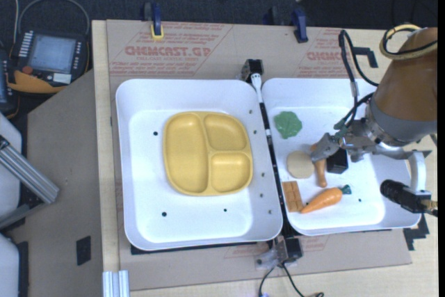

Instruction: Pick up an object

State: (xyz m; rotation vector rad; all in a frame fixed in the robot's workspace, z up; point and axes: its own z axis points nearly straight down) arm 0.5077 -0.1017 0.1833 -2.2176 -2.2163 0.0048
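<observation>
The right bin (368,219) holds a green leafy piece (288,124), a round beige piece (300,164), an orange carrot (322,199), a brown waffle-like bar (292,195) and a small brown stick (320,174). My gripper (330,154) hangs low over the middle of this bin, just right of the beige piece and above the carrot. The brown stick pokes out from under it. I cannot make out anything held in it.
A yellow divided plate (207,152) lies in the left bin (139,205). The bins' shared rim (268,142) runs just left of the objects. The grey and orange arm (407,90) covers the right bin's far right side.
</observation>
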